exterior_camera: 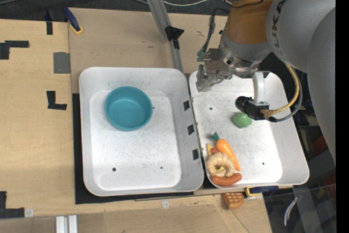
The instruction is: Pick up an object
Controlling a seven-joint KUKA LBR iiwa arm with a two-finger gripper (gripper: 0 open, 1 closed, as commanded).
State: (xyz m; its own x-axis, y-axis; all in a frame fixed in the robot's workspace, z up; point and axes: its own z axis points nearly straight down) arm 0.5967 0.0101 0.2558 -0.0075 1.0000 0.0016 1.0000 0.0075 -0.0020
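The right bin holds a small green object near its middle. At its front left lie an orange toy carrot, a beige ridged piece and a red-orange sausage-like piece, all bunched together. My gripper hangs over the bin's back left corner, well behind the carrot group and to the left of the green object. I see nothing held in it. A blue bowl sits in the left bin.
A slanted metal pole rises behind the bins. Black cables and a dark fitting hang from the wrist just above the green object. An orange clip sits at the bench's front edge.
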